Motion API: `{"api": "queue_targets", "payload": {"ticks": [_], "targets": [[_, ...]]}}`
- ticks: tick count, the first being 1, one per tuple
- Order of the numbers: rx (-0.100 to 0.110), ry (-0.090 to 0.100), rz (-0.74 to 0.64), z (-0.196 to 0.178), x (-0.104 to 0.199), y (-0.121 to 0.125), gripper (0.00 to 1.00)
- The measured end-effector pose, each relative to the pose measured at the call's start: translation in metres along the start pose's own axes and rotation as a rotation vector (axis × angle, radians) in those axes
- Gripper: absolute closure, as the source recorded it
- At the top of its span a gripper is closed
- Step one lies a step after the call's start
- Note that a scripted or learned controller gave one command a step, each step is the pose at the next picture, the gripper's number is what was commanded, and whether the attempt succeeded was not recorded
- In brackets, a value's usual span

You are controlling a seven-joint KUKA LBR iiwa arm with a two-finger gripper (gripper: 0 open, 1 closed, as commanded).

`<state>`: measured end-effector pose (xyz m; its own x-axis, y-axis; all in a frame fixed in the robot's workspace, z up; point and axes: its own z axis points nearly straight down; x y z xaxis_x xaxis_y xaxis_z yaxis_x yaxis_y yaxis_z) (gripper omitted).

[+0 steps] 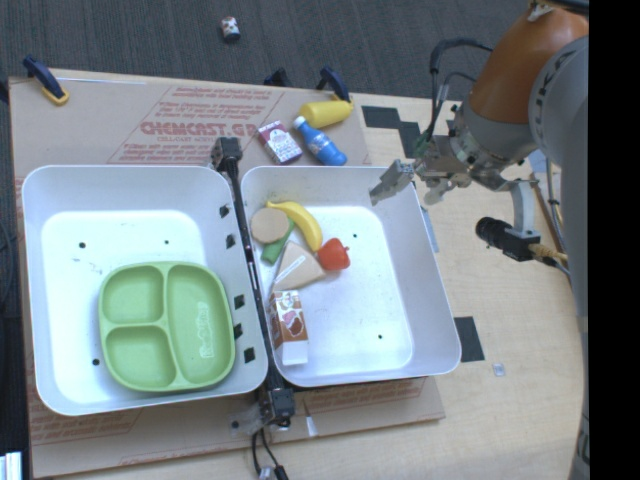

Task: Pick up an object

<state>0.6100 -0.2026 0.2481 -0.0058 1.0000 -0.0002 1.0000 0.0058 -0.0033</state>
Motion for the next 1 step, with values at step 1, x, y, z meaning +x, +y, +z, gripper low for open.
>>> {"api": "queue_targets", "payload": {"ticks": [1], "targets": [[0.003, 0.001, -0.001, 0.0994, -0.0079, -0.0509, 0.00]]}}
